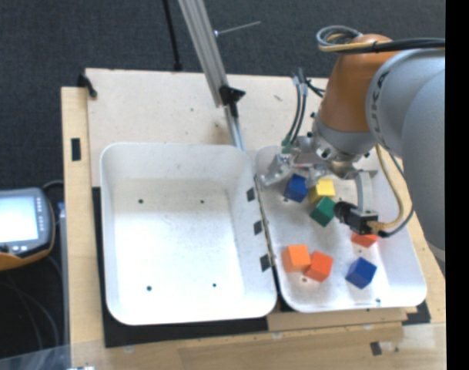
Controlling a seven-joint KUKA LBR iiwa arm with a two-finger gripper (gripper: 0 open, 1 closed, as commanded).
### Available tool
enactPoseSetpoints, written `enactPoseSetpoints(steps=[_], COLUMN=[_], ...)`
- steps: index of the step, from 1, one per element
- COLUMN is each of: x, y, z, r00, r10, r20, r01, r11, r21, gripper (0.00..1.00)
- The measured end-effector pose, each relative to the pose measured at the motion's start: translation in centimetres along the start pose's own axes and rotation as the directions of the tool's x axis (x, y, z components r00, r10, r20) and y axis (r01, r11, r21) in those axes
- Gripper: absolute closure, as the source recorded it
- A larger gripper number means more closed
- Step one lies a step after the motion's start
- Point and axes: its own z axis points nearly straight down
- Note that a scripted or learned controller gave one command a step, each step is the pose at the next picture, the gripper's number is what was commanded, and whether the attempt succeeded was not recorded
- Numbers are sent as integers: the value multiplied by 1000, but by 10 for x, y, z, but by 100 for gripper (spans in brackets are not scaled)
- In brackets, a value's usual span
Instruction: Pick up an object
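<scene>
The gripper [307,177] hangs over the right bin [403,284]; its grip I cannot tell. A blue cube [296,188] sits tilted just beneath it, a yellow cube [324,187] beside.

Arm [388,91] cut off at right edge; red block [364,240] partly hidden

Even, bright overhead light; soft focus, faint shadows.

The grey arm [415,122] reaches in from the right, its orange band [350,91] above the wrist, bent steeply down — the gripper [315,177] hangs low at its end, cables looping beside it
</scene>
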Motion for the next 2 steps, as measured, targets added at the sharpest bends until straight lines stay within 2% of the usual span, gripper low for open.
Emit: enactPoseSetpoints(steps=[1,2], x=[-51,-105], y=[-17,29], z=[66,102], r00=[1000,1000], r10=[14,13], r20=[3,-6], r01=[-14,-13], r11=[1000,1000], r21=[17,20], gripper=[0,0])
